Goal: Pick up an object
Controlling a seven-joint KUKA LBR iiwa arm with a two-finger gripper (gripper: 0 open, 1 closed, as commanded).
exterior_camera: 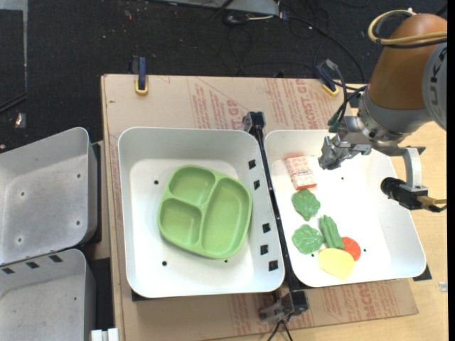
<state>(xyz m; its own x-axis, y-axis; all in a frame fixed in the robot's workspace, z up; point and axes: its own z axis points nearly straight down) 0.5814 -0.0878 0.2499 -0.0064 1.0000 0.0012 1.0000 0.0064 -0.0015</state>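
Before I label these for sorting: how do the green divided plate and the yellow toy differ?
The green divided plate lies alone in the left bin; the yellow toy sits in the right bin, touching other toy foods. The plate is far larger than the toy. The plate has three compartments; the toy is a smooth rounded lump. Both lie flat, apart from the pincer.

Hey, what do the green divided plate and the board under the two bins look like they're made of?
The green divided plate looks like moulded plastic: one even lime colour, smooth rounded compartment walls, a soft sheen. The board under the bins looks like tan corrugated cardboard or similar packing sheet, matte, with faded red printing across it; the exact stock is hard to tell from here.
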